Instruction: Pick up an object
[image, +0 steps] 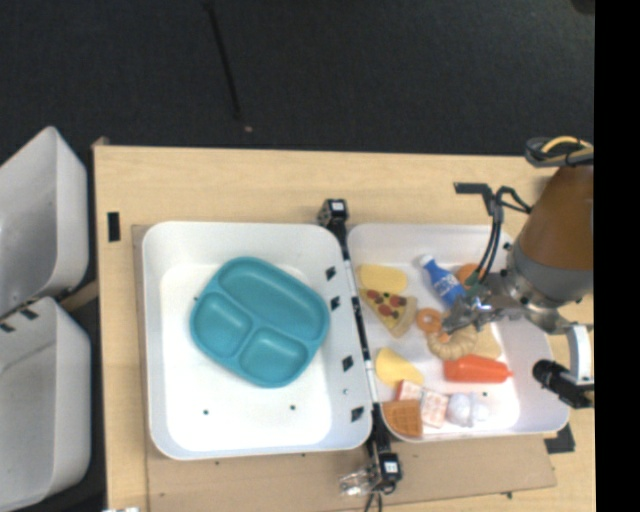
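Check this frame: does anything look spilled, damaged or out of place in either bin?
Nothing stands out. The teal divided plate lies flat, slightly turned, in the left bin; toy foods crowd the right bin beneath the gripper.

Robot lab test cell, not a home. Plain wooden bench (230, 180) on dark floor, two white bins (160, 300) clamped side by side, cabled robot arm (560, 225) at bench's right edge, toy food (478, 369) as test props.

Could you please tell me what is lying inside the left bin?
The left bin holds one teal divided plate with three compartments, lying flat. Whatever sits beneath the plate is covered and cannot be seen.
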